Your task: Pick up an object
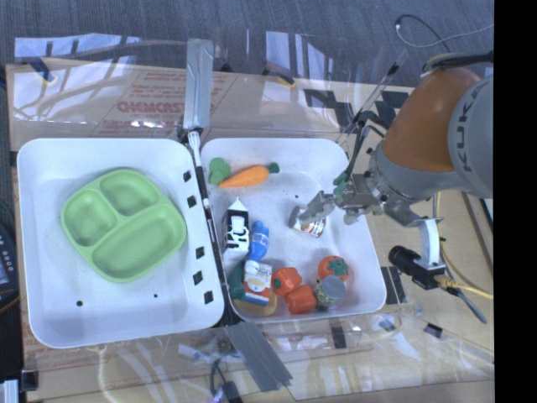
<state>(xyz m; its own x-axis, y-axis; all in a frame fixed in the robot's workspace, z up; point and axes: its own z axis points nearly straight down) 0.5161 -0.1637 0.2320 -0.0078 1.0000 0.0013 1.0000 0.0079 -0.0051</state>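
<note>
The two-finger gripper [309, 215], right of centre frame, is pinching a small crumpled silvery can with red print [312, 224], seemingly raised above the right white bin [362, 250]; lifting clear is remaining.

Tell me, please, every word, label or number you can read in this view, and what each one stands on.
"KU", white letters running down the grey arm.
Red print on the cardboard sheet behind the bins: too blurred to read.
Labels on the small packages in the right bin: too small to read.
</note>
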